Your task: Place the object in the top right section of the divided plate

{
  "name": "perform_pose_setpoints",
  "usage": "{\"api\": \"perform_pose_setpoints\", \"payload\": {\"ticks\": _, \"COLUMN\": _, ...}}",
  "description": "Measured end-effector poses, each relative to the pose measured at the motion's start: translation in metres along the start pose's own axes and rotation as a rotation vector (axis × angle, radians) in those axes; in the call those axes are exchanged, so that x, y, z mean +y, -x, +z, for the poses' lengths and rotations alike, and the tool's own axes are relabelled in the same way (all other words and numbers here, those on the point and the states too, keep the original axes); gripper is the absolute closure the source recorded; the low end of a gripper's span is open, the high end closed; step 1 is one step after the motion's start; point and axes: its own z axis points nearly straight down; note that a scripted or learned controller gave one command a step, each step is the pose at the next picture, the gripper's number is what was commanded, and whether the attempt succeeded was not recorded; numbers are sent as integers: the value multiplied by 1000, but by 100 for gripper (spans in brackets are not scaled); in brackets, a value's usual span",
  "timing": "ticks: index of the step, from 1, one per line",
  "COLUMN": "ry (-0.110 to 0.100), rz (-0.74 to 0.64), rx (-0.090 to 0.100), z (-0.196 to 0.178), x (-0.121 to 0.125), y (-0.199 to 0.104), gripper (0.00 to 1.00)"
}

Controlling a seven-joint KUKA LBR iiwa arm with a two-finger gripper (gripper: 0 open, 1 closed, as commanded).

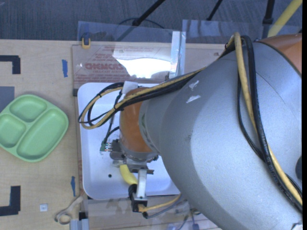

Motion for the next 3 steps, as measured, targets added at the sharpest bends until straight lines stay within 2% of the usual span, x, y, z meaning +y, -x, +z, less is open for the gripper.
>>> {"api": "perform_pose_setpoints", "payload": {"ticks": 1, "ry": -4, "rz": -4, "rx": -3, "z": -46, "x": 0, "y": -2, "gripper": 100}}
{"api": "perform_pose_setpoints", "payload": {"ticks": 2, "ry": -4, "rz": -4, "rx": -3, "z": -46, "x": 0, "y": -2, "gripper": 0}}
{"api": "perform_pose_setpoints", "payload": {"ticks": 3, "ry": -4, "rz": 531, "rx": -5, "z": -92, "x": -3, "y": -2, "gripper": 0}}
